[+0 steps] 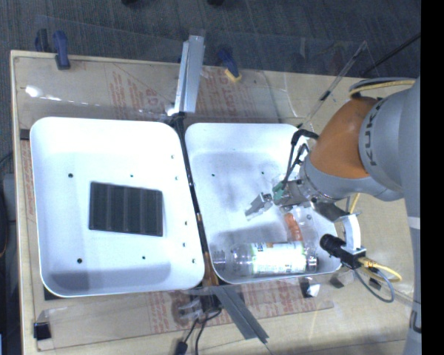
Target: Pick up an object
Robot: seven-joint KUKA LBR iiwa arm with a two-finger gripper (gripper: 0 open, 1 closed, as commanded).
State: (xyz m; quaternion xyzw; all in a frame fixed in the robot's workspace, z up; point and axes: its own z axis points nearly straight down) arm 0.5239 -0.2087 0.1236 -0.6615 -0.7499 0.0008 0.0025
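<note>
The clear plastic bottle (270,259) lies on its side along the lower edge of the right bin (222,154), low in the frame and a little right of centre, its white label facing up and its cap end pointing toward the left. Just above its right end sits a small orange object (294,228), close to the bottle; I cannot tell whether they touch. My gripper (260,205) hangs above that, near the middle of the same bin, its metal fingers pointing to the left, and I cannot tell from here whether my jaws are parted or pressed together; nothing is visibly caught between them. My grey arm (388,146) with its orange band (340,150) comes in from the right side of the frame. In the left bin (59,143), well apart from me, a dark ribbed rectangular pad (126,208) lies flat near its middle. At the upper left, a blue clamp (60,49) grips the bench (29,87) edge.
</note>
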